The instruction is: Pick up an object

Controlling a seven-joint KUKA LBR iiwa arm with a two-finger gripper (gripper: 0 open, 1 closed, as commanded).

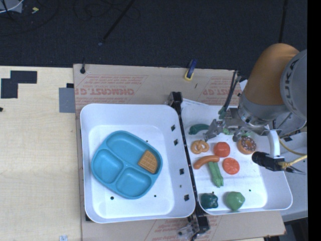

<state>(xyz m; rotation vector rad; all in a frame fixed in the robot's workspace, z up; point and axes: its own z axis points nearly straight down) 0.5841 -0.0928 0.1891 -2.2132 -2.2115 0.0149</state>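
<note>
The right bin (279,199) holds several toy foods. Among them are a pretzel (199,146), a red tomato (221,149), an orange sausage (206,161), a green bean pod (215,173), a red tomato slice (231,165) and a brown doughnut (247,145). A dark green piece (197,128) lies near the bin's far left corner. Two green peppers, one dark (209,200) and one light (234,200), sit at the near edge. My gripper (226,128) hangs low over the far part of this bin, just above the tomato and left of the doughnut. I see nothing held in it.
The left bin (86,134) holds a blue sectioned plate (118,167) with a waffle piece (148,161) on its right side. A raised divider (183,149) separates the bins. A blue and yellow clip (190,70) sits on the cardboard behind them.
</note>
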